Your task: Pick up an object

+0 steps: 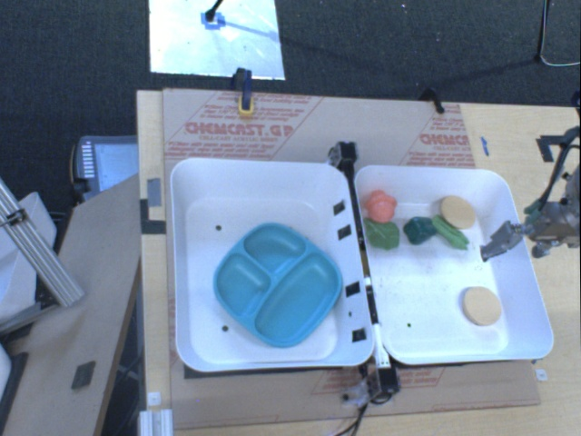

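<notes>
One tool (pixel 502 241) hangs at the right rim of the right bin (pixel 531 334), pointing left; I cannot tell from here whether it is open or closed, and I see nothing held in it. Nearest to it, I judge, is the green piece (pixel 450 232), just to its left, long axis slanting down to the right. The tan round piece (pixel 457 212) sits above-left, a second tan disc (pixel 481 305) below. Further left lie a dark green lump (pixel 418 230), a green leafy piece (pixel 382 234) and an orange one (pixel 380 206). The left bin (pixel 195 334) holds a blue divided plate (pixel 278 283). Cardboard on the desk (pixel 150 125) reads "CHEMCAST GP".
</notes>
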Controlling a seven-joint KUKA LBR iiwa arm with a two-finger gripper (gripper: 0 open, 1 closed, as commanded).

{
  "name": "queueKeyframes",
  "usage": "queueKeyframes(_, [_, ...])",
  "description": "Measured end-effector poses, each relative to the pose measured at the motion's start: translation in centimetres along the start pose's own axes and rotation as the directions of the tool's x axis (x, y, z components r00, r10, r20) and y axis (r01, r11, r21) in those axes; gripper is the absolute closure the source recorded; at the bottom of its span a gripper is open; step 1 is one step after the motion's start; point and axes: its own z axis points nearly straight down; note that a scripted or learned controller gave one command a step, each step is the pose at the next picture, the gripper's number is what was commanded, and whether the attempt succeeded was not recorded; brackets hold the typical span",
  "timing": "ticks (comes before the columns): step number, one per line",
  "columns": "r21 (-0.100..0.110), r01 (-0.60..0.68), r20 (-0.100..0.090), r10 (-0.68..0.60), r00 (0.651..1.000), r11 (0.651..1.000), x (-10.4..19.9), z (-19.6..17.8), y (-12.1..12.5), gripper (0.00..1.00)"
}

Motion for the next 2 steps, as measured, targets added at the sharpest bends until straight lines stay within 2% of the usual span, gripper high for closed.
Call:
queueKeyframes(1, [-0.009, 0.003, 0.002, -0.003, 1.000, 1.000, 0.0, -0.5, 0.2, 0.00])
queueKeyframes(2, [-0.006, 0.000, 0.001, 0.000, 1.000, 1.000, -0.5, 3.9, 0.0, 0.00])
